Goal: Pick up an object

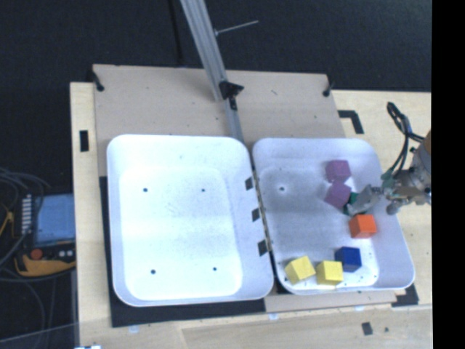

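I can read no labels or writing on anything. My gripper (357,203) hangs over the right bin (290,158), a shallow, smooth white tray with rounded corners; I cannot tell its state. All the blocks look matte and cube-like. A purple block (338,195) sits just beside the gripper on its left, another purple block (337,170) just beyond that. An orange block (362,225) lies just below the gripper, a blue block (349,257) further down, two yellow blocks (299,270) (330,272) beside it.
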Controlling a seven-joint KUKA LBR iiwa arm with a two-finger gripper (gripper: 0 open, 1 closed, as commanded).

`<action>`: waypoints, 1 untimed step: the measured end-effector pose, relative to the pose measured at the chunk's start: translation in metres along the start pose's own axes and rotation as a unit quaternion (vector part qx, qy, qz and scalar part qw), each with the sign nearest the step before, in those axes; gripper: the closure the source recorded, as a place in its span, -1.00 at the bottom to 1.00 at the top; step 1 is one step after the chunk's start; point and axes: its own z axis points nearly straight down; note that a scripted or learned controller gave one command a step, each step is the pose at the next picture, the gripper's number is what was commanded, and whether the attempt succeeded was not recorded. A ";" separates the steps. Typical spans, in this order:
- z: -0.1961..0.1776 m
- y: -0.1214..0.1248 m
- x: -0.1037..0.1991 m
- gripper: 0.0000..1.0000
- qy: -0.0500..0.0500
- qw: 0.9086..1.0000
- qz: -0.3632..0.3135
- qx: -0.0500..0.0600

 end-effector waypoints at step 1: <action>0.000 0.000 0.000 -1.00 0.000 1.000 0.001 0.000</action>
